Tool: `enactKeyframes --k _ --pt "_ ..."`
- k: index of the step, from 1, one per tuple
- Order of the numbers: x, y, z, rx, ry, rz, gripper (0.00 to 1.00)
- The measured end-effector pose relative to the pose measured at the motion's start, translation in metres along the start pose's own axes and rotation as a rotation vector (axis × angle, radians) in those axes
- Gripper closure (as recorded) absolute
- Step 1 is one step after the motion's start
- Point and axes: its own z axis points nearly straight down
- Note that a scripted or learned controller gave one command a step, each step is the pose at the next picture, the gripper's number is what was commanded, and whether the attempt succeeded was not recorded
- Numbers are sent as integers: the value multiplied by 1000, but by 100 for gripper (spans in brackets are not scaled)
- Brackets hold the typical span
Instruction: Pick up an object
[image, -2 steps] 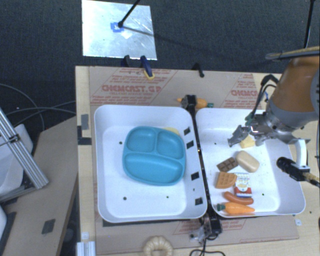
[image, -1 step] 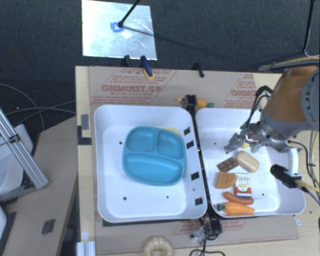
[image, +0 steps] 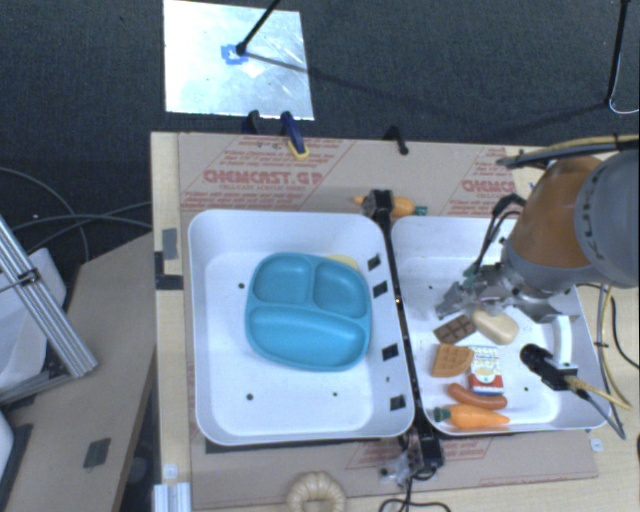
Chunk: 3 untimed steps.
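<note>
Claw (image: 468, 297) low in the right bin (image: 440, 245), mid-frame right, hanging off the arm (image: 560, 225), which comes in over the bin's right rim. Can't tell if it's open or closed; nothing visibly gripped.

Room: upper half of the right bin is bare white floor, free from the top rim down to the claw. The lower half is crowded. The arm covers the right side of the bin. The ridge between the two bins lies just left of the claw, with black clips along it.

Right bin contents, all candidates for the pick:
- cream roll (image: 495, 326) just below-right of the claw, close or touching, can't tell which
- brown chocolate bar (image: 453, 328) just below the claw, beside the roll
- waffle piece (image: 452, 360) under the chocolate bar, near the ridge
- small red-and-white carton (image: 486, 368) just right of the waffle
- sausage (image: 475, 396) below those
- carrot (image: 480, 418) against the bottom rim

Left bin (image: 225, 260): blue divided plate (image: 308, 310) in the centre, three compartments, nothing in them. Bare floor on its left, right and lower sides. Pale yellow thing (image: 345, 262) peeks out at the plate's upper right edge, mostly hidden.

Both bins sit on brown cardboard (image: 260, 175).
</note>
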Motion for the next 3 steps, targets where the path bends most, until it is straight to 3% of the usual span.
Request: enactKeyframes --k 1,2,3 --pt "-1 7 8 -10 0 0 0" --pt "-1 8 -2 -15 0 -1 100" --pt "-5 15 -47 5 4 -2 100"
